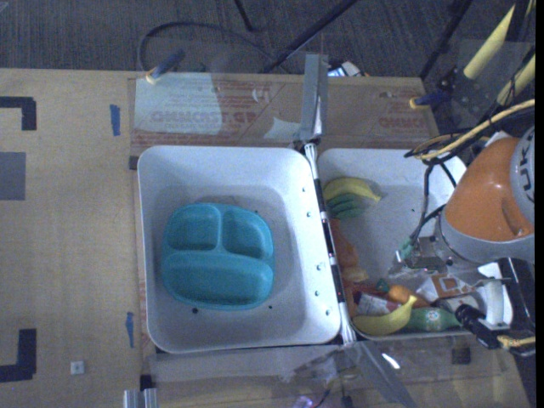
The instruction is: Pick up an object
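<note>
Claw point(433, 266) sits low in the right bin point(387, 164), lower right of the frame, under the orange band of the arm point(489, 206). We can't tell its state; the wrist hides that part.

Objects in the right bin: a banana bunch point(350, 195) near the bin's upper left corner, well apart from the claw. One yellow banana point(384, 321) lies at the bottom edge, just below the claw, among a heap of small mixed items we can't make out.

Left bin point(170, 172) holds a blue divided plate point(218, 255), centre-left of frame.
</note>
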Action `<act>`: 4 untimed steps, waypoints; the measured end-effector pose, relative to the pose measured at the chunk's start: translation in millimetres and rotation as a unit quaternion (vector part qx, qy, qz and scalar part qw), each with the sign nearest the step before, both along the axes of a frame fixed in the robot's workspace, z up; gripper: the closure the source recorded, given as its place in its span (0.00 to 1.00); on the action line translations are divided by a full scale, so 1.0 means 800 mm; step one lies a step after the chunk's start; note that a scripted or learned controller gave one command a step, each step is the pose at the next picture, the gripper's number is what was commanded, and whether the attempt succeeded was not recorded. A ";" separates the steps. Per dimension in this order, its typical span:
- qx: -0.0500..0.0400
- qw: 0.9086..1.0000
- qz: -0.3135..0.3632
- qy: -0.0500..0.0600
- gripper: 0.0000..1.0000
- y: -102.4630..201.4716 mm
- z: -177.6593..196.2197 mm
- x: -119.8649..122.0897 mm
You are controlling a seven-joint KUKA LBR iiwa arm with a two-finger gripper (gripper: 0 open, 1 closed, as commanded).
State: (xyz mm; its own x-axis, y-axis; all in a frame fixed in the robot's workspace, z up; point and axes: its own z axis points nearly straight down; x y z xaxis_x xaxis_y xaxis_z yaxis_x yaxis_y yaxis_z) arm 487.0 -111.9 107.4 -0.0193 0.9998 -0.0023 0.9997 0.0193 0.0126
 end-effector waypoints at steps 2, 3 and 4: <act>0.001 0.999 0.040 0.006 0.00 0.101 0.096 -0.002; 0.001 0.999 -0.032 0.006 0.00 0.023 -0.008 -0.003; 0.001 0.999 -0.033 0.005 1.00 0.023 0.004 -0.003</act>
